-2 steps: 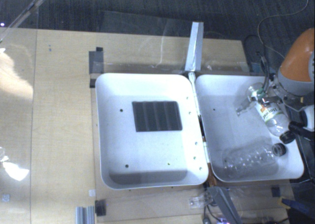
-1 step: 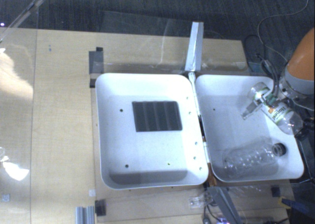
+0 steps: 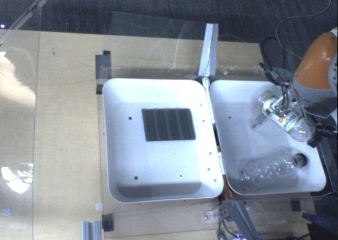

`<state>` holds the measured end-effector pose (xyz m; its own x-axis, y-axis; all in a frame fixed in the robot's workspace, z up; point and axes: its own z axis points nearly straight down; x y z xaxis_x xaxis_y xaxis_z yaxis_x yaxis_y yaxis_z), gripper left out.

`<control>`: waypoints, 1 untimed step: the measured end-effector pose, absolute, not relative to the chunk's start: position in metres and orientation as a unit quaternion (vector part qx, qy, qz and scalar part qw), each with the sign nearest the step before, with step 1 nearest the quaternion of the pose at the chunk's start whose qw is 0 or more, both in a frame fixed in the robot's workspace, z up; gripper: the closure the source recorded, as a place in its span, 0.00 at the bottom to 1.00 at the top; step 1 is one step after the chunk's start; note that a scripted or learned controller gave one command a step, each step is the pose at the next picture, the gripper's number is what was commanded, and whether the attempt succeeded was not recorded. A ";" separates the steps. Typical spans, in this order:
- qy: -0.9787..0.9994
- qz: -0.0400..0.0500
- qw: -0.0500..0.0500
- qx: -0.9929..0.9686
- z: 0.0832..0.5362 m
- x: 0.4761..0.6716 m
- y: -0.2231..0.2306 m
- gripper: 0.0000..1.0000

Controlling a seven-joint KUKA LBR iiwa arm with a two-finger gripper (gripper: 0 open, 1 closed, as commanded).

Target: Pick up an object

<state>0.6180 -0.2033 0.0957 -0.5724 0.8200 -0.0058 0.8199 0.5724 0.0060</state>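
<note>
A clear bottle (image 3: 268,169) with a dark cap lay on its side in the right bin (image 3: 232,128), near that bin's front wall, its cap end pointing toward the right rim. It rested on the bin floor with nothing touching it.

A second, smaller clear bottle (image 3: 291,123) with a printed label lay tilted farther back in the same bin, close to the right rim. The gripper (image 3: 269,108) hung just beside its upper left end, over the back right part of the bin. Whether the pincer was apart or together could not be told; the metal parts there blurred into the bottle's glare, and no object could be seen between them. Whether the gripper touched that bottle was also unclear.

The arm (image 3: 318,70) came in from the right, its orange band above the wrist, grey below it, with cables trailing near it.

The left bin (image 3: 119,144) sat just beside the right one, touching along the middle divider. A dark ribbed pad (image 3: 168,124) lay flat near the middle of its floor. Both bins stood on the wooden bench (image 3: 63,128).
</note>
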 end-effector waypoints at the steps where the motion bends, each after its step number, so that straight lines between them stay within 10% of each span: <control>1: 0.873 -0.004 -0.013 0.488 0.091 0.665 -0.207 0.00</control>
